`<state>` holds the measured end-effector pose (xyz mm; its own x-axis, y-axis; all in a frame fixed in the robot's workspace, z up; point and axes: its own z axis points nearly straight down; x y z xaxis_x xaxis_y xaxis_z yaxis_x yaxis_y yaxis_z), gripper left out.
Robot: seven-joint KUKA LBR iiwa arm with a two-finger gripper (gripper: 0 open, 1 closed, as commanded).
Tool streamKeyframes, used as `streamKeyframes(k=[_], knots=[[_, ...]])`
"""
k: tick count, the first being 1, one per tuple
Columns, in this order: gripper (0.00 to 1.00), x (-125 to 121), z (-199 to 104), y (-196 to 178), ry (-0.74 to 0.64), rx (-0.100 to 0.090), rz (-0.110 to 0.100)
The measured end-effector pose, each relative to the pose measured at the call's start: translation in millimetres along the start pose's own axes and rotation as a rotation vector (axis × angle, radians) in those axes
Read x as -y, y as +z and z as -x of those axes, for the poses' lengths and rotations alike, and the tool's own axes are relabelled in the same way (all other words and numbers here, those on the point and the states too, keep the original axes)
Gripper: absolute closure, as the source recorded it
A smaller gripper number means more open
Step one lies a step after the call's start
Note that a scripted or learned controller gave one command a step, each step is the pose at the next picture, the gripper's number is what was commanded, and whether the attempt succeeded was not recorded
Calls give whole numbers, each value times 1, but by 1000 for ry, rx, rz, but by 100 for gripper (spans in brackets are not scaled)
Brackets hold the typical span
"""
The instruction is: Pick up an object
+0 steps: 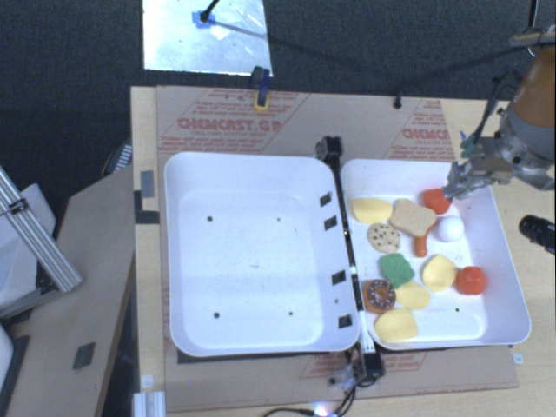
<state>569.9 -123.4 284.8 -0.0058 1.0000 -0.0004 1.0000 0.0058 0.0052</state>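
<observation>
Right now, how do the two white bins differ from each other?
The left bin looks wider than the right bin. The left bin shows a bare white floor with a few small dark dots, while the right bin holds a pile of toy food, among it a green piece and a doughnut. The hand is over the right bin, not the left bin. Both are shallow, white and rounded at the corners.

Two shallow white plastic bins (252, 259) on a tan counter (226, 115) with red lettering. Toy food in the right one — pale yellow pieces (371, 209), tan bread slice (412, 218), speckled beige cookie (382, 236), green chunk (397, 268), brown sprinkled donut (379, 295), red-orange tomato (470, 280), white egg (450, 229).
</observation>
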Motion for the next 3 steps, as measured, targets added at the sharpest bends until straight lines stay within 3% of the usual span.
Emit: streamKeyframes(k=[1,2,3], knots=[[100,-40,-105,-122,-10,-3,14],[100,24,-112,-261,-1,-2,15],[100,54,-21,-251,13,3,-2]])
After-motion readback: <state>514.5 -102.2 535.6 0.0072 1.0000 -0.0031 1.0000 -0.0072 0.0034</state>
